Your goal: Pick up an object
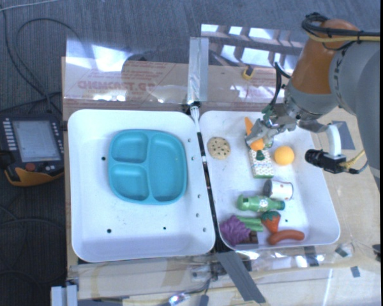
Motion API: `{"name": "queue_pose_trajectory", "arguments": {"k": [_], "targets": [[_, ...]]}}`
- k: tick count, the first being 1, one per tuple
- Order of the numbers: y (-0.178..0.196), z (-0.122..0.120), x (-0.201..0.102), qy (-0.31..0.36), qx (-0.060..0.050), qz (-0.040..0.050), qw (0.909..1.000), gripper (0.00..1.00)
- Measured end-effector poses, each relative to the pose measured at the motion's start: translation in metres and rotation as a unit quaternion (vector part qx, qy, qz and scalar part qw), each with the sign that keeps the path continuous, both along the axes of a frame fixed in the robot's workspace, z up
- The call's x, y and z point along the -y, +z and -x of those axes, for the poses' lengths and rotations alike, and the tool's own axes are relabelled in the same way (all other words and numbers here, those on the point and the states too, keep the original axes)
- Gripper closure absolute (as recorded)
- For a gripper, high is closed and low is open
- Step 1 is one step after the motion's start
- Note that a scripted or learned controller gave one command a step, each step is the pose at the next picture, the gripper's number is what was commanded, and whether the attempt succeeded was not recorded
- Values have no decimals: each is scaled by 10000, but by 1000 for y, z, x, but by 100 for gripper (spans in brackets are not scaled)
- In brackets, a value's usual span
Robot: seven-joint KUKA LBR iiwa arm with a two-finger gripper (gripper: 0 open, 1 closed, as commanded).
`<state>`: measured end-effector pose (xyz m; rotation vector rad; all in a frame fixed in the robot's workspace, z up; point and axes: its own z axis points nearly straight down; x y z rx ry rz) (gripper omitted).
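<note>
My gripper [263, 132]: lowered into the right bin [319, 203] at its upper part, directly over the top end of a small box and beside a carrot. I cannot tell how it is set or whether it has hold of anything; the view is too crowded there.

My arm [319, 69]: grey with an orange band, reaching in from the right.

Right bin contents:
- Carrot [248, 125], orange, just left of my gripper.
- Small box [262, 163], white with green dots; the print is too small to read.
- Orange ball [284, 155], just right of the box.
- Cookie [218, 148], round with dark chips, near the bin's left wall.
- White cup [281, 189], lying on its side below the box.
- Green bottle [260, 203], lying flat; its label is unreadable.
- Strawberry [271, 220], red with green top, below the bottle.
- Purple vegetable [237, 229], at the lower left corner.
- Red sausage [286, 237], along the bottom wall.

Left bin [89, 222]: holds a blue divided plate [147, 166] with three compartments.

Behind the bins: a cardboard sheet [115, 80] with red lettering seen in reverse, which I cannot read.

Floor, left: a handheld control pad [29, 148] with a grey screen and orange edge.
</note>
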<state>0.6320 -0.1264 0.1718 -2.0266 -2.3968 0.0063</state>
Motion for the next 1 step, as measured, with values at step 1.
{"name": "queue_pose_trajectory", "arguments": {"k": [1], "targets": [[11,-25,-29,-1702,-38,21,9854,100]]}}
